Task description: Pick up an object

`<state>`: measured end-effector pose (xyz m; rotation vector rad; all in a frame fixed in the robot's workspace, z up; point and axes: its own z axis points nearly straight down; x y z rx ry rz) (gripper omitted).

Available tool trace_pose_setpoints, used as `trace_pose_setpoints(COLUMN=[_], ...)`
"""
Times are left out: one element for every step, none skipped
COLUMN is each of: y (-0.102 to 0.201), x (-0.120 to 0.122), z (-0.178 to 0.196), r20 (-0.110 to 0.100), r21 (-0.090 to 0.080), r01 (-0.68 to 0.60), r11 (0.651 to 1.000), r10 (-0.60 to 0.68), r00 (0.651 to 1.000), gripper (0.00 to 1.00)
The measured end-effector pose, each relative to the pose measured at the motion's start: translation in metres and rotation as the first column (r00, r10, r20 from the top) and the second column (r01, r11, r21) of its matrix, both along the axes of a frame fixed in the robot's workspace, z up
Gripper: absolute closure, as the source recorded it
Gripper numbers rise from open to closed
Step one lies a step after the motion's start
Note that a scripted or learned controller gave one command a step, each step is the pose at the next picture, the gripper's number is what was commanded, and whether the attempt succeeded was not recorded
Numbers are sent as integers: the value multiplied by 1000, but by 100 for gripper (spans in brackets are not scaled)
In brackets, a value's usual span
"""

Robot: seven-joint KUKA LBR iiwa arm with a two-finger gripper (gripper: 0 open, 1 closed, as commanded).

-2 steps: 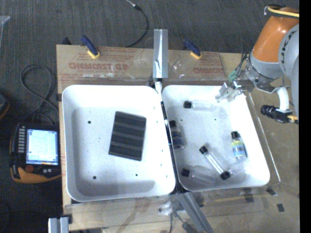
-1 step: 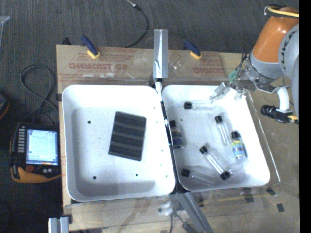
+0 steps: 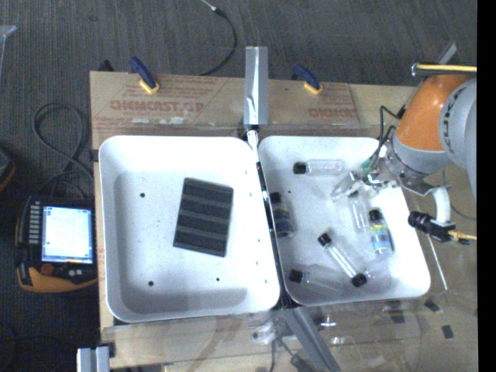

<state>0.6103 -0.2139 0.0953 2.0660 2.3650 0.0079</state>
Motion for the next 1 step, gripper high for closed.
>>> trace_pose_setpoints(y=[-1], x=[39], z=[-5], r20=[5], r21=[4], r01=[-30], r11=[1000], r10=[30], r00=[1000], gripper=[0])
